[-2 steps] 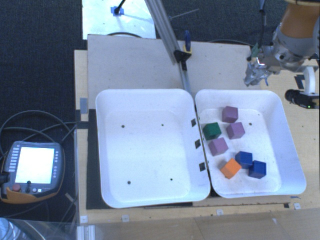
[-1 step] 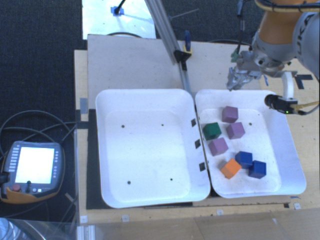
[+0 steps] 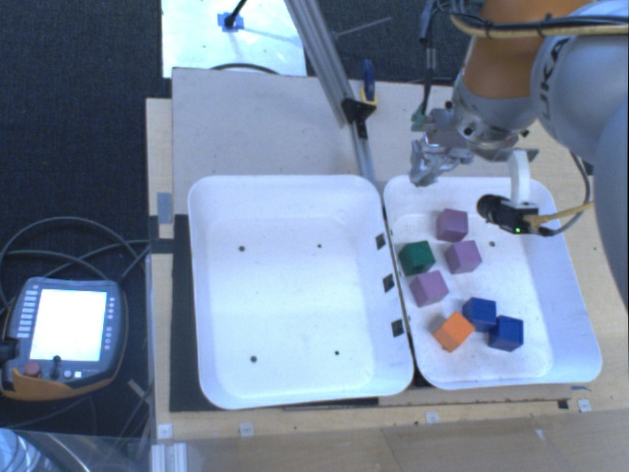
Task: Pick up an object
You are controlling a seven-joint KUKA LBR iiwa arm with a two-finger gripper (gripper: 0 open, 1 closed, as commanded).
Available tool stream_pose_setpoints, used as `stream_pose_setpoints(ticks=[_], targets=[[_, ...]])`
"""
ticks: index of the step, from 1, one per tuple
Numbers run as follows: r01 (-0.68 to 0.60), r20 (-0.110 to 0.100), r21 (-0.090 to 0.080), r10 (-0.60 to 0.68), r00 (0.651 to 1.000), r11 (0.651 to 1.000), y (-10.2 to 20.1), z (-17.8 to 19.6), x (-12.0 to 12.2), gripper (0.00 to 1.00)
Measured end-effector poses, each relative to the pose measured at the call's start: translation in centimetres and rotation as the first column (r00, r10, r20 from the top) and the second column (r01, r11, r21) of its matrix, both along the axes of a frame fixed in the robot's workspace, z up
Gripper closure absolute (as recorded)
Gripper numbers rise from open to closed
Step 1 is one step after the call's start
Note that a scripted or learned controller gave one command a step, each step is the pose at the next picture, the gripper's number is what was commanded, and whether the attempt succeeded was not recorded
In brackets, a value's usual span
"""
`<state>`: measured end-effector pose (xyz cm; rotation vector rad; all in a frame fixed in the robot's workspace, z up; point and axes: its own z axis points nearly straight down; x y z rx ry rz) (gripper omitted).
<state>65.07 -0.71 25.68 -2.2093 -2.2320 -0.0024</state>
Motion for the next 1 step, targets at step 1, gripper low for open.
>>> stream_pose_setpoints(ticks=[1], targets=[[-0.001, 0.003, 0.001, 0.001, 1.0, 1.0, 5.45, 0.49, 0.23, 1.0]])
